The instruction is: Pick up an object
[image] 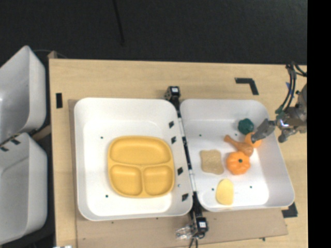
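From the fixed camera above the bench (pixel 62 81), the arm enters at the right edge and is cut off there; just the wrist hardware and the gripper (pixel 273 130) can be made out. Two dark fingers (pixel 262 128) angle down to the left over the right rim of the right bin (pixel 269 190). They look spread apart, with nothing between them, though the tips are small and blurred.

In the right bin the objects cluster toward the right wall. A green piece (pixel 245 124) lies nearest the far right corner, just beside one finger. An orange stick-like toy (pixel 239 143) runs slantwise below it, its right end close to the fingertip; whether they touch cannot be told. A round orange pumpkin-like toy (pixel 238 163) sits against the stick's lower end. A tan bread-like slice (pixel 211 161) lies just left of the pumpkin, near the bin's middle. A pale yellow oval (pixel 224 191) rests near the front edge.

The far left part of the right bin's floor is bare, as is the strip along its left wall.

The left bin (pixel 88 118) carries a yellow divided plate (pixel 140 165) at its middle, with bare white floor all round it. Small dark clips sit along the seam between the bins.
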Action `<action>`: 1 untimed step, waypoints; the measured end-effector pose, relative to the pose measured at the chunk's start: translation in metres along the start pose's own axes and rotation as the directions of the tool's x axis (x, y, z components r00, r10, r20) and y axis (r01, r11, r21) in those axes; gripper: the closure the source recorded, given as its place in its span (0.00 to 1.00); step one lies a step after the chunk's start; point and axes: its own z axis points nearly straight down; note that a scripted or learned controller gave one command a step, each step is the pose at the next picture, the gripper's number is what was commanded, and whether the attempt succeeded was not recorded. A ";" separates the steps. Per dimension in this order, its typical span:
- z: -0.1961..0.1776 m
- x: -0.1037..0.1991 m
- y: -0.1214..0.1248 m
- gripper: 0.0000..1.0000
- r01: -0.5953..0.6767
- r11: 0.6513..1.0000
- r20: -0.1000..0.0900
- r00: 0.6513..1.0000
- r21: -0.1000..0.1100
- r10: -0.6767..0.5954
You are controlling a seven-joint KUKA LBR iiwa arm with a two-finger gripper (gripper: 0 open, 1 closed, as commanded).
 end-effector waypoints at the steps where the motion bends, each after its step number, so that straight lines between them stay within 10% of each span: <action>1: -0.005 0.001 0.002 0.00 0.002 1.000 0.002 1.000 -0.010 -0.002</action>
